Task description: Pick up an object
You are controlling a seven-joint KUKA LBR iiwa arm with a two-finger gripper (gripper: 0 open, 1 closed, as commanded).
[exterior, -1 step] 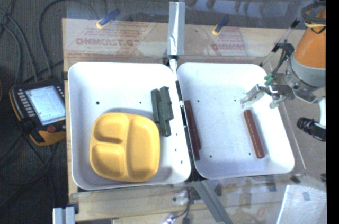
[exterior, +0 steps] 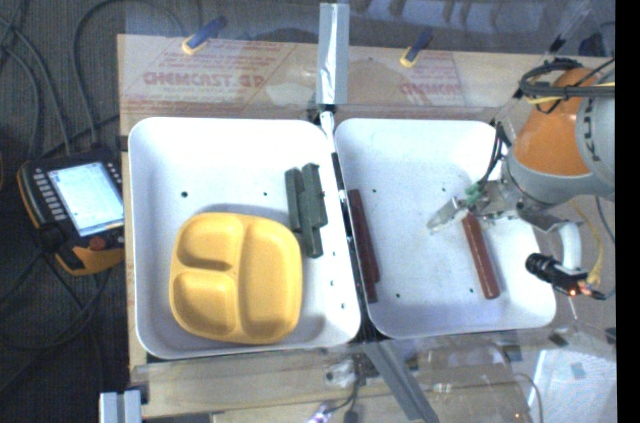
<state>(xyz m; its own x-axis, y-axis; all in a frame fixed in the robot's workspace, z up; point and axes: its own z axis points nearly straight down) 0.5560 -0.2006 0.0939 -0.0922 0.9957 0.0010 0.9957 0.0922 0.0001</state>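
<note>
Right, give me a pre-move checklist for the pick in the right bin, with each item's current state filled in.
1. Target visible: ok. A brown stick lies flat in the right bin, just under the gripper.
2. Gripper over the target: cannot tell. It sits near the stick's upper end, but the slanted view hides the exact alignment.
3. Something between the fingers: cannot tell. The tip looks pale and blurred.
4. Space around the target: ok. The second brown stick lies apart, along the bin's left wall.
5. Other objects out of the path: ok. The yellow tray and dark green block sit in the left bin.
</note>
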